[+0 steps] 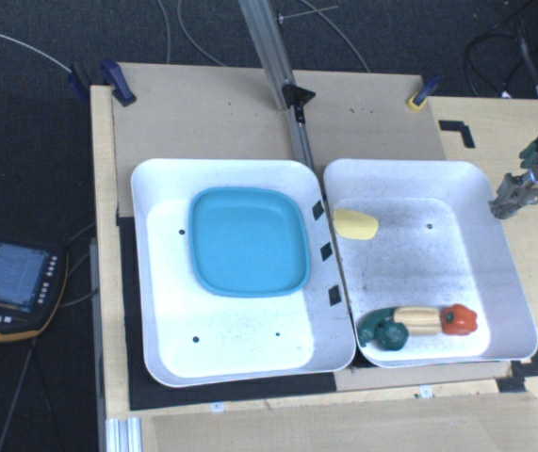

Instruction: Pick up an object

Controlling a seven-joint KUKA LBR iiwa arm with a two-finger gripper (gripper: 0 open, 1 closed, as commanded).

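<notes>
The right bin (495,252) holds a pale yellow lemon-shaped piece (354,224) near its upper left wall. Along its front wall lie a dark green vegetable (384,331), a tan bread-like roll (417,320) and a red tomato-like piece (458,319), close together in a row. The gripper (515,194) hangs at the far right, just outside the right bin's upper right rim, well away from all the objects. Nothing shows between its fingers.
The left bin (160,252) carries a square blue plate (249,241). A metal rail (270,40) slants down from the top to the gap between the bins. Blue and yellow clamps sit on the bench's back edge. A handheld pendant (7,281) lies at the far left.
</notes>
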